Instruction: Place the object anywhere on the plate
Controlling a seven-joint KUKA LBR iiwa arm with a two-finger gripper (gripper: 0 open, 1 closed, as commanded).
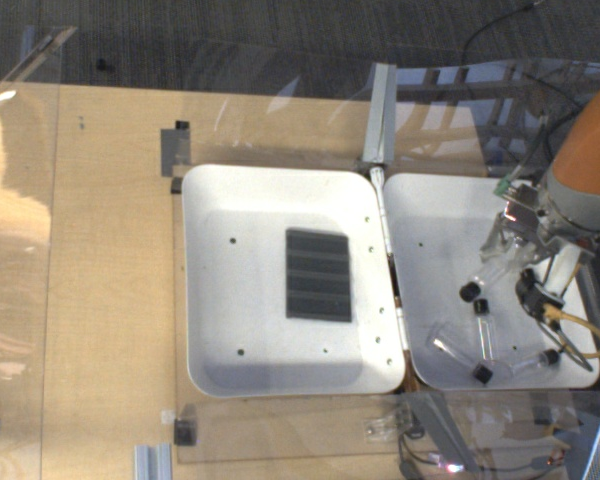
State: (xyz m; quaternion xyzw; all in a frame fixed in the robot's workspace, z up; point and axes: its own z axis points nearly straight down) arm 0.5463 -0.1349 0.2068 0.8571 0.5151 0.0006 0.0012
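Pincer (508,251) on the grey arm with the orange band (590,163) hung low over the right part of the right-hand shallow white bin (420,218). Whether it stood apart or together could not be told, since glare and cabling muddled its tip, and nothing could be seen clamped in it.

The task's things, several small clear plastic tubes with black caps (483,340), lay loose on that bin's floor toward its front edge, near the pincer and close to one another. The dark ribbed rectangular plate (318,275) lay flat in the middle of the left-hand shallow white bin (220,218), well apart from the tubes, with both bins' rims between them. The bins sat side by side on the pale wooden surface (100,268).

The pickup looked not yet made. The tubes seemed slick and round, so a slightly off-centre squeeze would likely squirt one sideways or set it rolling. Crowding could mean nudging a neighbour or catching two at once. A weak hold might fail while crossing the rims. Released from too high, a tube could roll off the plate.
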